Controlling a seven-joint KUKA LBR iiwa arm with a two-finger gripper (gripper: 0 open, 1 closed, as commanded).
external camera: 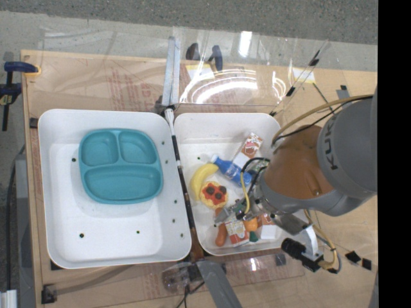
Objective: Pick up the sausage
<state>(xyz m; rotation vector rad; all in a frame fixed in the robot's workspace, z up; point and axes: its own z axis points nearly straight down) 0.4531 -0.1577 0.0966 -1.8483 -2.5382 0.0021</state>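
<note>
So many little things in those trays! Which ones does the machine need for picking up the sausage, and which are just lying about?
Part of the job:
- sausage, near the front of the right bin
- gripper, low over the pile

Just lying about:
- banana
- blue bottle
- teal divided plate in the left bin

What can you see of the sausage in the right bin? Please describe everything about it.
The sausage is a small orange-brown piece with rounded ends, smooth like toy plastic. It lies flat on the floor of the right bin, near the front wall, pointing roughly toward that wall. Its right side touches or sits close against a small red and white item; I cannot tell which. The yellow banana lies behind it, apart. The gripper is above the clutter just to its right, not on the sausage.
</note>
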